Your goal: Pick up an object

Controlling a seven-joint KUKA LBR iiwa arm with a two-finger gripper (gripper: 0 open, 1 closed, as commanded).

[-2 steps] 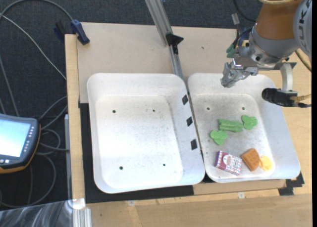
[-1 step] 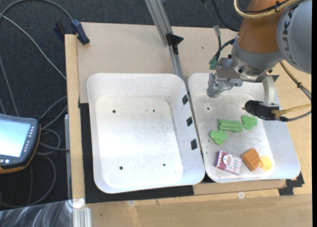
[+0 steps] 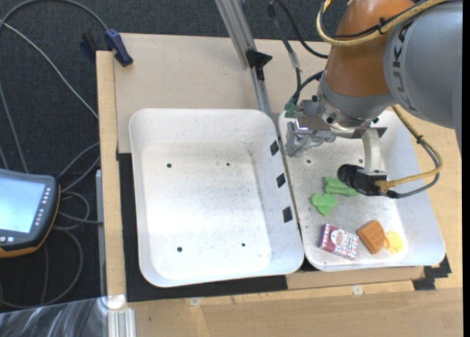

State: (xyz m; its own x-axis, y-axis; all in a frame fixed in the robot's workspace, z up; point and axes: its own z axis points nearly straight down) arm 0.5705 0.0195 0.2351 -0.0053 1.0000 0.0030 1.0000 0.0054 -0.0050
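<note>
Gripper (image 3: 299,139) hovers upper left of right bin (image 3: 422,203), finger state impossible to tell. Green toy (image 3: 329,192), pink box (image 3: 338,241), orange block (image 3: 372,236) lie lower in bin, untouched targets.

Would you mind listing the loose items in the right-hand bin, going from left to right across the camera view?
Green object → purple-and-white packet → orange block → yellow piece.

Green toy (image 3: 330,193), maroon box (image 3: 338,241), orange block (image 3: 371,236), yellow piece (image 3: 394,241), near right bin's front
</note>
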